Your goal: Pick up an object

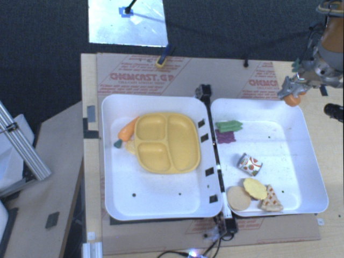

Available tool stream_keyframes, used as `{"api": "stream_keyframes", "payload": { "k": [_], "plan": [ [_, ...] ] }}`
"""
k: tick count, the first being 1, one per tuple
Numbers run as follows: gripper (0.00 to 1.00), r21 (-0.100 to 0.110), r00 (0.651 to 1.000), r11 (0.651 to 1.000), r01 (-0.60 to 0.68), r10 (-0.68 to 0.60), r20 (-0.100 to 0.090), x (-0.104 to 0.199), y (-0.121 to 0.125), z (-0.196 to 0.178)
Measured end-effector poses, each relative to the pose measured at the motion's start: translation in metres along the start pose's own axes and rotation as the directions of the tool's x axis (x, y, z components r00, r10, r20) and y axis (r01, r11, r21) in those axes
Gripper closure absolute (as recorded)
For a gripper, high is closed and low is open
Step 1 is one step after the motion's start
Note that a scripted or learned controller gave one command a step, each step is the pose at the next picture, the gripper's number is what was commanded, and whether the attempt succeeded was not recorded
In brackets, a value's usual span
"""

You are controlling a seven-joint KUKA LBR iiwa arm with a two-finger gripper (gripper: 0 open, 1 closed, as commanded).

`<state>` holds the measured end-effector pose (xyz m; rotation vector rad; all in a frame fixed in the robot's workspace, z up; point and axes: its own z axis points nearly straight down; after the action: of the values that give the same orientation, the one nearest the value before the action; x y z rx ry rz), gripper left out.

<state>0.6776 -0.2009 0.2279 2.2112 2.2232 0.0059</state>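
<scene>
Orange object (292,99), seemingly pinched between the gripper (290,93) fingers, hangs over the right bin's (301,144) two o'clock rim; a shallow grip could drop it outside.

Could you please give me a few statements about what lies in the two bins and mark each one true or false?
1. The yellow tray lies in the left bin. True.
2. The carrot lies in the right bin. False: it lies in the left bin, touching the tray's left edge.
3. The small can lies in the right bin. True.
4. The gripper is down over the tray. False: it is above the right bin's far right corner, with something orange at its tip.
5. The pizza slice lies in the tray. False: it lies at the right bin's near edge.
</scene>
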Motion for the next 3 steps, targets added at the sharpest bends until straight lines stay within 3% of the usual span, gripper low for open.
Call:
{"api": "stream_keyframes", "payload": {
  "k": [3],
  "plan": [
    [1.0,0.008,1.0,1.0,0.001,-0.001,-0.003,0.125,-0.077,0.01]
  ]
}}
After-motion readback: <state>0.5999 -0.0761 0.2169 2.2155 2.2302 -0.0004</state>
